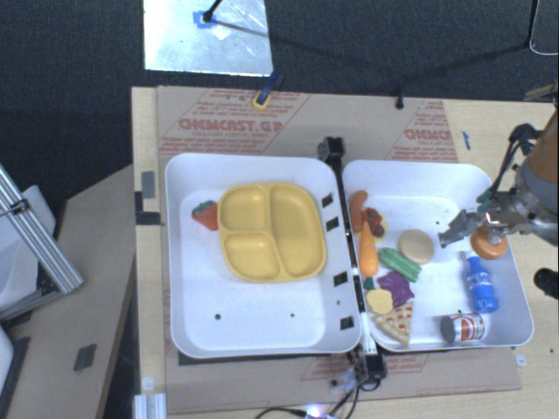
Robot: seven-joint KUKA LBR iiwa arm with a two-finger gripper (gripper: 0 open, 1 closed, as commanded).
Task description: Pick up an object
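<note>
1. The gripper [461, 230] is seen at the right edge of the right bin [437, 182], on a grey arm [540, 190] reaching in from the right. Two dark fingers are pointed left and slightly downward; they appear only slightly parted, with nothing seen between them.
2. No single target is marked out by the task; the nearest things are noted. An orange round object [489, 246] is found just beside the gripper, on its lower right, partly hidden by the wrist.
3. A blue bottle [479, 284] is lain just below the orange object, its long axis running near top to bottom of the view, cap end toward the gripper. A white label band is seen on it; the writing cannot be read.
4. A small can [463, 327] is lain on its side near the bin's lower right corner, long axis left to right. Its red and white label is too small to read.
5. A round beige piece [417, 246] is placed just left of the fingertips, apart from them. A green piece [398, 264], purple piece [397, 288], carrot [369, 251] and pizza slice [395, 323] are grouped further left.
6. The left bin [188, 321] is occupied by a yellow divided plate [269, 232] with a strawberry [205, 215] at its left.
7. Red print, mirrored and only partly legible, is seen on the cardboard sheet [349, 116] beneath the bins.
</note>
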